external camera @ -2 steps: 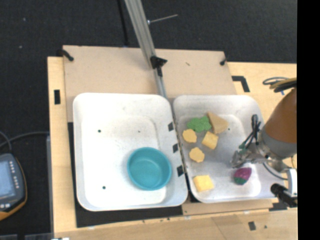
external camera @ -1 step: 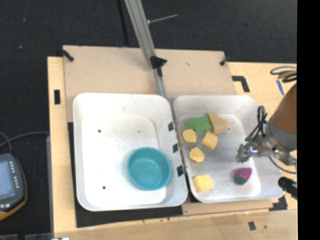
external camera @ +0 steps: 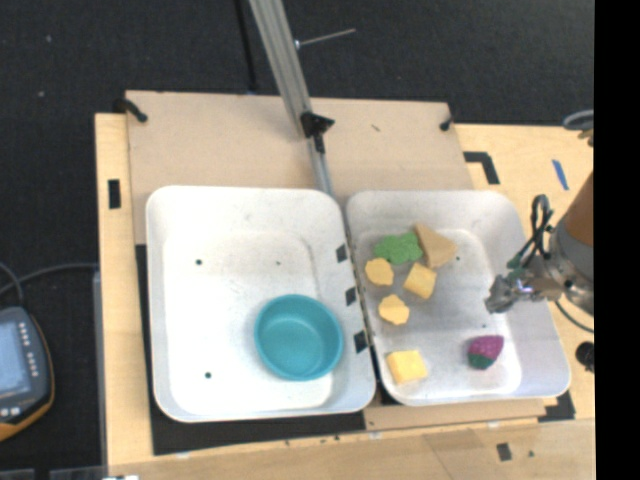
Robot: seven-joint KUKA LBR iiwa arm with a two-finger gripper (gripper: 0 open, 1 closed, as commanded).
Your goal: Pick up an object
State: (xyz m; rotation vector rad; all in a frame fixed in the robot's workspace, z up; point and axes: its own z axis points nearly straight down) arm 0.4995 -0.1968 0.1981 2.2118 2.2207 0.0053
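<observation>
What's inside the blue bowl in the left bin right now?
The blue bowl sits in the left bin and its visible interior looks bare, plain blue with nothing resting in it. What lies beneath the bowl is covered.

- Single fixed camera, mounted above the light wooden bench point(external camera: 250, 138), looking down at a slant.
- The two shallow white plastic bins point(external camera: 200, 228) sit side by side near the frame's centre, both wholly in view.
- The distance is moderate: dark floor surrounds the bench at top and left.
- The grey arm with orange band point(external camera: 578, 230) enters from the right edge.
</observation>
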